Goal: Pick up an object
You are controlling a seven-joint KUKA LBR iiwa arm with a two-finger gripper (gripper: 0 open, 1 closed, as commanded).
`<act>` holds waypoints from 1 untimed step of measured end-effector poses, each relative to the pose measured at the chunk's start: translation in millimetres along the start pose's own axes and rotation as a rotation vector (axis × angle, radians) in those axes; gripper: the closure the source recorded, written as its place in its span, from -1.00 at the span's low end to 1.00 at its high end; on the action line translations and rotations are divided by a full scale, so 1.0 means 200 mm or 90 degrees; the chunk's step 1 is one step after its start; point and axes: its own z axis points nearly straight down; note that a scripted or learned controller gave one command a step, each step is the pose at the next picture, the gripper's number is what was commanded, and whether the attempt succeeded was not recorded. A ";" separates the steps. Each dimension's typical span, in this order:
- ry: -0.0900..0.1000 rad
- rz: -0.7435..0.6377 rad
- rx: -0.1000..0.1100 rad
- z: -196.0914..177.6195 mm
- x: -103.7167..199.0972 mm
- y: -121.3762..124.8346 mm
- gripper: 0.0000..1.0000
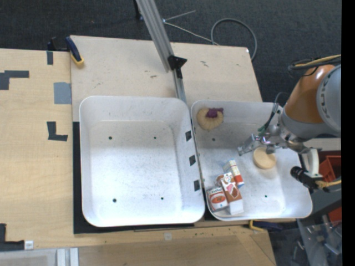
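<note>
1. My arm [310,101] comes in from 3 o'clock, and my hand [260,142] sits low over the right bin [294,204], in its upper-right part.
2. Hand state: I cannot tell. The metal at the tip is small and blurred against the white floor, and I see nothing between its parts, so I log no hold.
3. Nearest candidate: a round tan biscuit [265,159], lying on the bin floor just beside the hand, at about 5 o'clock from it. Whether the two touch I cannot say.
4. Other candidates in the same bin: a tan disc with a purple blob on top [211,117] in the bin's 11 o'clock corner, well apart from the hand, and a cluster of small cartons [227,192] toward the bin's 7 o'clock, red-and-white and brown, lying touching one another.
5. The left bin [89,165] stands against the right one on the counter [127,65].
6. Progress, my judgement: reach looks done or nearly so; pick not yet done. Every item appears to rest on the bin floor, none lifted.
7. Left to do, as I judge it: centre the hand over the biscuit, close on it, raise it clear.
8. Risk: the biscuit is flat and low, so a close could skid over its top.
</note>
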 end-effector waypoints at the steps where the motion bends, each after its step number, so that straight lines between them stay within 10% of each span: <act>1: 0.001 -0.001 0.000 -0.07 0.00 0.01 1.00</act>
